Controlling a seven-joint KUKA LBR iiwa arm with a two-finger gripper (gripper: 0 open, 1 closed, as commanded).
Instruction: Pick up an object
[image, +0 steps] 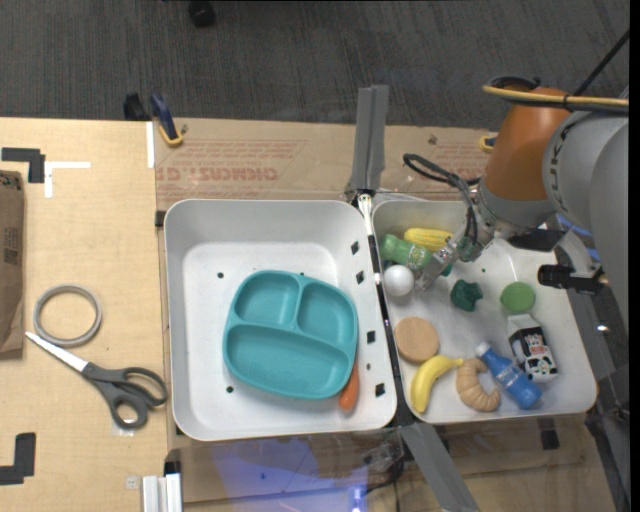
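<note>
My gripper (443, 260) is low in the back left of the right bin (560, 405), beneath the orange-banded wrist (520, 150). Its tip is at the right end of a green bottle (400, 250), just below a yellow corn cob (428, 238). A white ball (398, 281) lies just left of and below the tip. A dark green toy (465, 294) sits a little to its right. Whether anything is gripped is hidden by the tool.
The right bin also holds a green round piece (518, 296), a tan disc (417, 338), a banana (430, 378), a croissant (477, 386), a blue bottle (510, 378) and a black-and-white carton (531, 352). The left bin (190, 260) holds a teal divided plate (292, 335) and a carrot (348, 393). Scissors (105, 378) and a tape roll (67, 314) lie outside.
</note>
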